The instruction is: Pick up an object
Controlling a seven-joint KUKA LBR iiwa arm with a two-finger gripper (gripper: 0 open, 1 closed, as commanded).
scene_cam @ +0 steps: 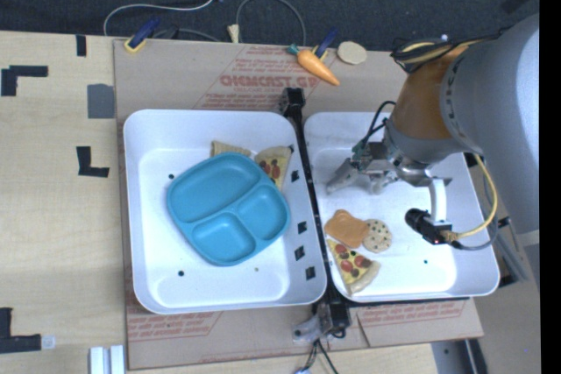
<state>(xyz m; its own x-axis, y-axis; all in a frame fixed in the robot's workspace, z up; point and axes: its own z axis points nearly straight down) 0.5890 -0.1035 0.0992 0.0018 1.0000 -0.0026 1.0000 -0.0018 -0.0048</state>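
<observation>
The gripper point(349, 177) hangs low over the right bin point(465, 280), just above the toy toast point(347, 229); whether its fingers are spread or closed cannot be told, and nothing shows between them. Beside the toast lie a cookie point(378, 235) and a pizza slice point(354, 265), while the left bin point(145, 267) holds a blue divided plate point(228, 208).

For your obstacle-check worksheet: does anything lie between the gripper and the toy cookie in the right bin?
Nothing visible does. The gripper sits above bare bin floor, and the cookie lies lower right, beside the toast piece.
</observation>
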